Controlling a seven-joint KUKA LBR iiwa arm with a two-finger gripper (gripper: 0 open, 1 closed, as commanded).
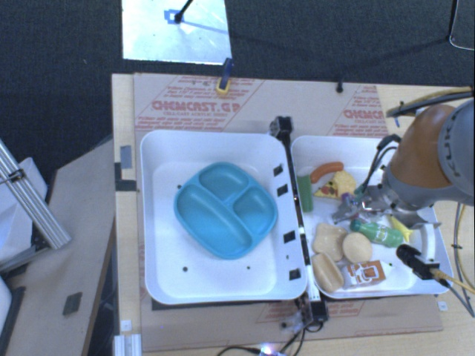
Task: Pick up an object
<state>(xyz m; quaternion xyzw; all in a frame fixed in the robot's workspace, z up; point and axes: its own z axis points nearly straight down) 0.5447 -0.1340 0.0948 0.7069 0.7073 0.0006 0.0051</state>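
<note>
I see the gripper low in the right bin, among toy food beside a green bottle. Its grip state, I cannot tell. A blue plate fills the left bin.

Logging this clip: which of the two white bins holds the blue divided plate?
The left bin. The blue plate lies alone in it, while the right bin holds toy food.

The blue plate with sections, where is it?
The blue sectioned plastic plate lies in the middle of the left white bin, across the divider from the toy food.
</note>
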